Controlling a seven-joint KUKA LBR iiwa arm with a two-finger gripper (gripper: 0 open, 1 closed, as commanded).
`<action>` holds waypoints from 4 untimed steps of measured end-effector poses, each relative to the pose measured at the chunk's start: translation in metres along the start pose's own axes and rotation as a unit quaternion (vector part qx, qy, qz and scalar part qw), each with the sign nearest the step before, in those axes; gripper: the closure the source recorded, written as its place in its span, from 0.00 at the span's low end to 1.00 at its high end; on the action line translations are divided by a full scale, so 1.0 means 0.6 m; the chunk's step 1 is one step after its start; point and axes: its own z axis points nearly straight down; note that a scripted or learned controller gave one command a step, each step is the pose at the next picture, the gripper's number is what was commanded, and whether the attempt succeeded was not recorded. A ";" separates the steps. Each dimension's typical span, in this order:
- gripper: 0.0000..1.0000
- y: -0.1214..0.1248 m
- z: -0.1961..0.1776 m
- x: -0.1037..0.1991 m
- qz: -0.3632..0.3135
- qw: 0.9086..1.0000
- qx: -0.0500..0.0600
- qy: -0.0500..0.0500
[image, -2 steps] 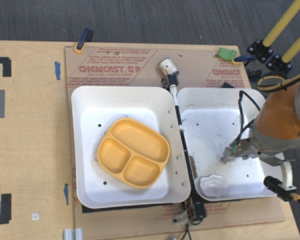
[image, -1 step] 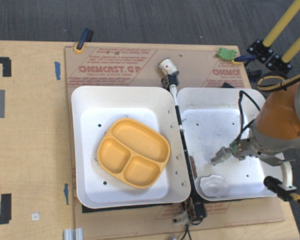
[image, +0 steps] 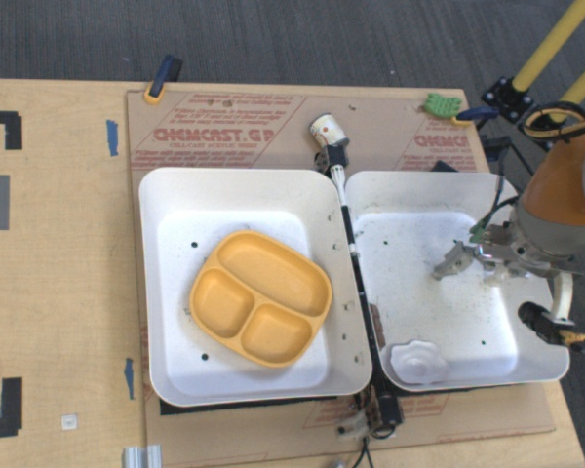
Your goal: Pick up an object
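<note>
Yellow three-compartment plate (image: 261, 296) lying flat in the left white bin (image: 166, 261), tilted diagonally. Right white bin (image: 409, 203) alongside, touching it, on the cardboard-covered bench (image: 68, 213). Grey arm with orange band (image: 556, 188) reaching over the right bin; pincer (image: 458, 259) low above its floor, fingers apart, clamping nothing. Small white lid (image: 416, 362) near that bin's front wall.
</note>
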 end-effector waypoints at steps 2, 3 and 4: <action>0.00 -0.052 0.004 0.147 -0.102 0.995 -0.003 -0.012; 0.00 -0.142 0.004 0.105 -0.116 0.993 -0.002 -0.012; 0.00 -0.011 -0.039 0.111 0.087 0.996 -0.005 -0.012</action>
